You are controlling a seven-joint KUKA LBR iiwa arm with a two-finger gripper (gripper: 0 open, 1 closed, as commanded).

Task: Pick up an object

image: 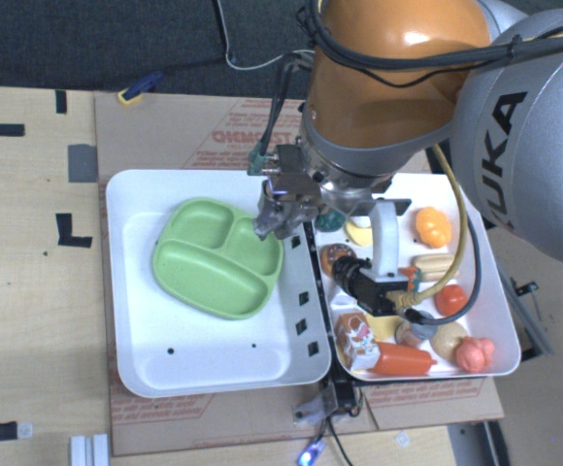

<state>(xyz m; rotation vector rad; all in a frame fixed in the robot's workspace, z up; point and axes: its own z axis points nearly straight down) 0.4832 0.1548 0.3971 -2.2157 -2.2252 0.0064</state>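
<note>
Looming nearest, the grey arm (524, 134) is showing "KUKA" lettering beside its orange band (398, 47). Its gripper (274, 223) is hanging over the green divided plate (218, 258) in the left bin (136, 357); toy foods, including a carrot (401, 359), are crowding the right bin (500, 309). Cardboard (223, 139) is bearing faint red print.

Two white bins sit side by side: the left bin (136, 357) and the right bin (500, 304). The left one holds one green divided plate (209, 260). The right one holds a heap of toy food; those that can be told apart are one orange (433, 226), one tomato (450, 299), one carrot (401, 359) and one pink piece (475, 353). The rest cannot be counted.
</note>
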